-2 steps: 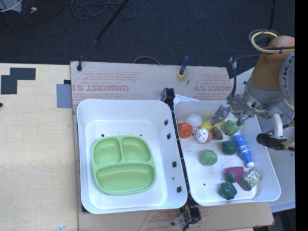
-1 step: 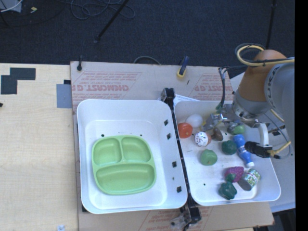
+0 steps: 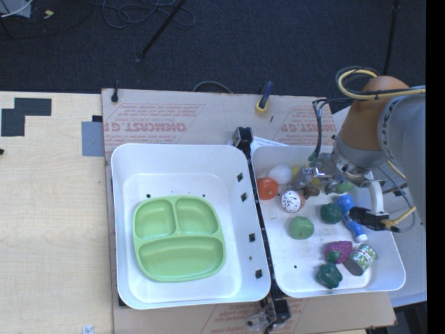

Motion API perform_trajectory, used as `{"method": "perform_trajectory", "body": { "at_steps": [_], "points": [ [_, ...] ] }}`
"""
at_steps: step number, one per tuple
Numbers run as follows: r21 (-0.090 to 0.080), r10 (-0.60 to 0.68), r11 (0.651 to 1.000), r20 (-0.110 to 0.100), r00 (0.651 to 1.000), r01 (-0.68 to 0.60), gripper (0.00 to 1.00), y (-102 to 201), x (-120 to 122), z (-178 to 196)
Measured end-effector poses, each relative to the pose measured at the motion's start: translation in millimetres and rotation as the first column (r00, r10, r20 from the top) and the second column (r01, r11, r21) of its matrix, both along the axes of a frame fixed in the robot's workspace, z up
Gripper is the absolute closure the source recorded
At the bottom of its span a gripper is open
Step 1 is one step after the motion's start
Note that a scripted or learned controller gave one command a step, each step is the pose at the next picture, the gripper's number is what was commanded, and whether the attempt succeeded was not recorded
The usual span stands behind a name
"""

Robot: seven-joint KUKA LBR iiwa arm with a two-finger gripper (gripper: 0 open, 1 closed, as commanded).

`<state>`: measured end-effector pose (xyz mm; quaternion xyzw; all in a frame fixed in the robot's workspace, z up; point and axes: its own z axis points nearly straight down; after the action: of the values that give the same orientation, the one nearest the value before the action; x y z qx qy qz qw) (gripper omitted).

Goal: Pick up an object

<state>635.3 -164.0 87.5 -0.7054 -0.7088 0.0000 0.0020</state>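
The right bin (image 3: 389, 284) holds several small objects. Among them are an orange-red ball (image 3: 267, 187), a white egg-like piece (image 3: 279, 173), a white ball with dark marks (image 3: 290, 201) and a green lump (image 3: 301, 227). My gripper (image 3: 311, 179) hangs low over the bin's upper middle, just right of the white egg-like piece and above the marked white ball. The arm (image 3: 375, 127) comes in from the right.
The left bin (image 3: 125, 186) holds a light green divided plate (image 3: 179, 238). The right half of the right bin carries dark green pieces (image 3: 332, 213), a blue toy (image 3: 349, 212), a magenta piece (image 3: 339, 248) and a small patterned can (image 3: 361, 259). A black divider (image 3: 252, 207) separates the bins.
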Motion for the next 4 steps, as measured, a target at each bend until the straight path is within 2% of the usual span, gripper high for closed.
{"method": "perform_trajectory", "body": {
  "at_steps": [1, 2, 3, 4],
  "points": [
    [-0.001, -0.001, 1.0, -0.002, 1.0, 0.001, 1.0, -1, 0, 10],
    [-0.003, -0.004, 1.0, 0.005, 1.0, 0.004, 1.0, 8, -2, 65],
    [-0.004, -0.004, 1.0, 0.005, 1.0, 0.004, 1.0, 3, -1, 128],
    [-0.003, -0.003, 1.0, 0.003, 1.0, 0.003, 1.0, 2, -1, 141]
  ]
}}
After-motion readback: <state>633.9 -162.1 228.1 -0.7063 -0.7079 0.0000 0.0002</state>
